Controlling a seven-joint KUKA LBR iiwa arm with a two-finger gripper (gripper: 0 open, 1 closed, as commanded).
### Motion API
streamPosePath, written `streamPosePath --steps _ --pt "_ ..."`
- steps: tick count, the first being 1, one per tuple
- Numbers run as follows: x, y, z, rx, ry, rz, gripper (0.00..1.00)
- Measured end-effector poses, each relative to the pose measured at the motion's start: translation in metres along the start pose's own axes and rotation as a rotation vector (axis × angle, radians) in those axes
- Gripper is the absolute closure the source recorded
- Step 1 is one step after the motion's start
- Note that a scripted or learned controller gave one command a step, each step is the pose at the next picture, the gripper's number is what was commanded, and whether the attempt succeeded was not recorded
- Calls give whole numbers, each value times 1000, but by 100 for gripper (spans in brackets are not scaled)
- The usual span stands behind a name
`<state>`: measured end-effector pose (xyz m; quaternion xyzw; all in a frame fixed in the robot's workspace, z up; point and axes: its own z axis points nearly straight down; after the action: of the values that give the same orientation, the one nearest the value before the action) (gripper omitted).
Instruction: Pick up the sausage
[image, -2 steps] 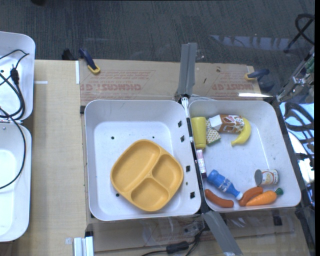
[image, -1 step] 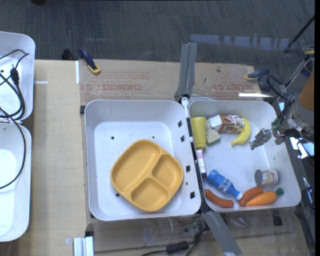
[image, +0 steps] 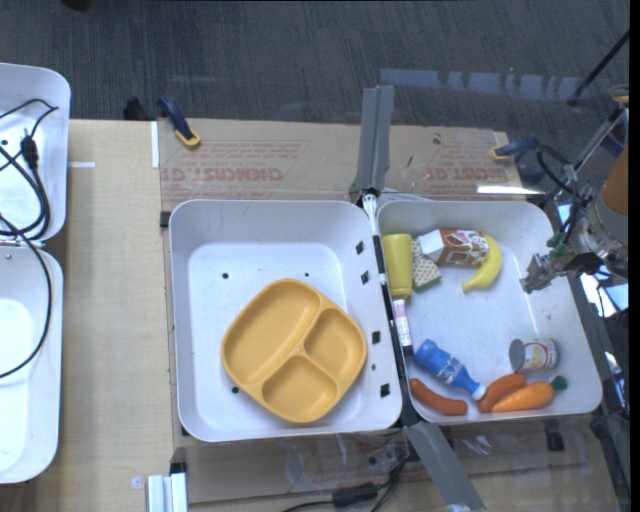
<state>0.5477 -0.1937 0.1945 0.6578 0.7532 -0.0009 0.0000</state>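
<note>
The sausage (image: 438, 398) is a reddish-brown link lying flat at the front of the right bin (image: 470, 320), just below a blue bottle (image: 448, 368). My gripper (image: 538, 273) hangs low at the right side of the same bin, well behind and to the right of the sausage. Nothing shows held in it. The arm comes in from the right edge above it.
Beside the sausage lie an orange-red piece (image: 498, 388), a carrot (image: 522, 398) and a small can (image: 535, 354). A yellow bottle (image: 398, 264), a banana (image: 487, 268) and a brown-white carton (image: 455, 246) sit at the back. The left bin (image: 200, 300) holds a yellow divided plate (image: 293, 350).
</note>
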Motion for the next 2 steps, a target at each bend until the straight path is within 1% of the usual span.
streamPosePath --steps 1,2 --pt "0 0 0 0 0 0 0" --pt "50 -42 104 3 2 481 0"
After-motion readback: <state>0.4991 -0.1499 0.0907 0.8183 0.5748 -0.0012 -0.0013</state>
